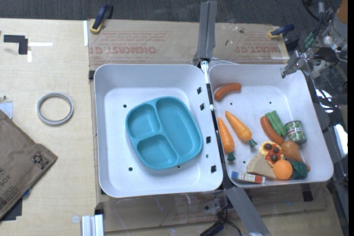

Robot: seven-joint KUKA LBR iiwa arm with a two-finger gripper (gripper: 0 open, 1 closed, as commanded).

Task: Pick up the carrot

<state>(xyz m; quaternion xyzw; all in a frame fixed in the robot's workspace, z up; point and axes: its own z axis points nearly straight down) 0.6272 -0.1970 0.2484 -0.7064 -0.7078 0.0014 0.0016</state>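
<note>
left bin (105,135) holds a blue tray (164,132); right bin (310,119) holds carrot (239,126); pincer (296,63) state unclear.

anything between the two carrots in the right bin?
No. In the camera view, bare white bin floor separates the carrot mid-bin from the carrot along the left wall.

Glossy plastic carrot (239,125) — smooth white plastic bin (260,77).

arm (336,25): cut off at right edge | gripper (292,66): fingers too small (and blurred) to read
</note>
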